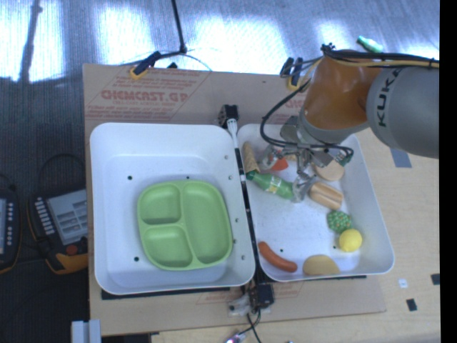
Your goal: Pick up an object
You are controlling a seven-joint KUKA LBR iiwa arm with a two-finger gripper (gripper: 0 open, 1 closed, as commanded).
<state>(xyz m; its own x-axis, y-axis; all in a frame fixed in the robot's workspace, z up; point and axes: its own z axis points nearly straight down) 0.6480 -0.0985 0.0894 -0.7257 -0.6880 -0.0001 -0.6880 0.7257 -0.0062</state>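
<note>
Gripper (303, 177) hangs low in the right bin (371, 191); I cannot tell its opening. Green bottle (275, 184) lies just left of it, long axis running left-right.

A green divided plate (186, 225) with three compartments lay in the left white bin (114, 148), toward its front. The right white bin (375, 224) stood just beside it, their inner rims touching. Both bins rested on a brown cardboard sheet (143, 91) printed with red lettering, spread over the worktop (421, 291). A black cable (175, 16) ran up from the sheet's far edge across the grey carpeted floor (43, 63). At the far left, a handheld control pendant (61, 224) sat on the floor.
</note>
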